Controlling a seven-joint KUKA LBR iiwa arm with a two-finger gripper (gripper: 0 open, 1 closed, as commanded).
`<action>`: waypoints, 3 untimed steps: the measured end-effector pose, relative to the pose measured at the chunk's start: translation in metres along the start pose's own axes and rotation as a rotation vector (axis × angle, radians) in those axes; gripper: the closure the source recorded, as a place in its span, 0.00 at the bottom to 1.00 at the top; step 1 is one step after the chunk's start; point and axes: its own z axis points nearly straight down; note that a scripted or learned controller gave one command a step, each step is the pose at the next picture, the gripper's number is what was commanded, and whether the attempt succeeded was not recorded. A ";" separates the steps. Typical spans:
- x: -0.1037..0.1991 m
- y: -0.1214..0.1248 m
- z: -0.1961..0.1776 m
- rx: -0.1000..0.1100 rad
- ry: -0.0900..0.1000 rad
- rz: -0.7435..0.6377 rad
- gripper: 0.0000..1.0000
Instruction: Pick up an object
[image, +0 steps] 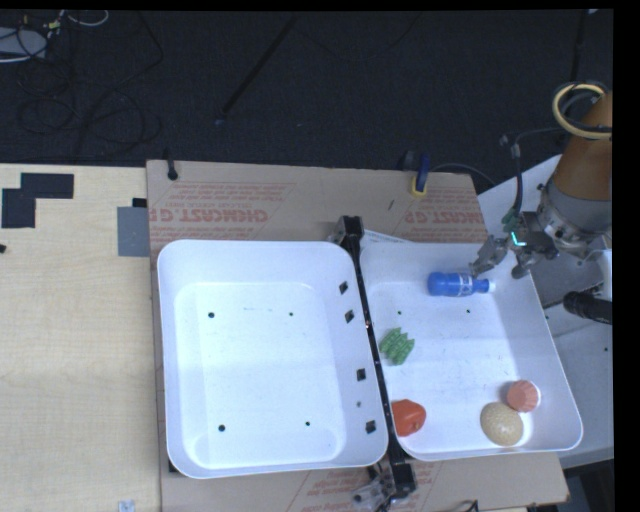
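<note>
While the left bin (190, 300) has nothing lying on its smooth white floor but a few small dark dots, the right bin (555, 380) has five things in it. A blue bottle (455, 285) with a white cap lies on its side near the far edge. A little green bumpy thing (397, 346) sits near the wall between the two bins. A red-orange lump (407, 416) rests in the near left corner. A round cream ball (502, 423) sits in the near right corner, and a pinkish round thing (522, 396) is touching it.

Both bins look like shiny plastic with round corners. They sit on a flat brown cardboard sheet (260, 205). Red letters are printed on it, and they look backwards, so I cannot read them well.

The gripper (505, 258) hangs over the far right edge of the right bin, just beside the cap of the blue bottle. Its two fingers are spread apart with nothing between them. Above it, the arm is grey with an orange band (590, 150).
</note>
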 end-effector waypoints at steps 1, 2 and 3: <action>-0.001 0.000 -0.011 -0.001 -0.001 -0.002 1.00; 0.000 0.000 -0.010 0.000 -0.001 -0.002 0.00; -0.001 0.001 -0.021 -0.002 -0.001 -0.004 1.00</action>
